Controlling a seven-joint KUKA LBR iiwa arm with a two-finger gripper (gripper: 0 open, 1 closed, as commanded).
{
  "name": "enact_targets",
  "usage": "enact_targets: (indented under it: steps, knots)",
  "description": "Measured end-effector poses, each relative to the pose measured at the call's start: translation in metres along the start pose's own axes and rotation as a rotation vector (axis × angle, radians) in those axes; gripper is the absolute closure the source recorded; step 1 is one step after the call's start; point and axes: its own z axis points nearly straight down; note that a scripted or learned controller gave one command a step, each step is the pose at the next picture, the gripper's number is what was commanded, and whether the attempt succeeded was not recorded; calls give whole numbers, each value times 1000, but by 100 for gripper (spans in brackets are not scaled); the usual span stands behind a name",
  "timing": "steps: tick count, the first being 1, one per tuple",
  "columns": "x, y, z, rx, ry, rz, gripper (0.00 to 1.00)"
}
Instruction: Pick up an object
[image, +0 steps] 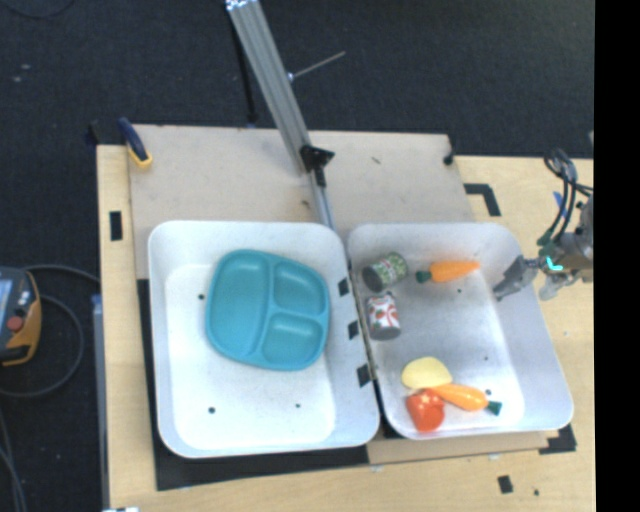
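Observation:
The right bin (520, 340) holds several small objects. A green can (386, 270) lies on its side at the back left, with a silver and red can (383, 316) just in front of it. An orange carrot (450, 270) lies at the back. Near the front sit a yellow lemon-like piece (425, 373), a red tomato-like piece (425, 410) and a second carrot (466, 397). My gripper (531, 282) hangs over the bin's right rim, to the right of the back carrot. It is open, with nothing between its fingers.
The left bin (180, 400) carries a teal divided plate (268, 310). A slanted metal rail (278, 95) runs down to the gap between the bins. Cables hang by the arm at the right edge.

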Motion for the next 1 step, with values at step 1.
enact_targets:
  steps: [1]
  knots:
    - [0, 0, -1, -2, 0, 0, 0]
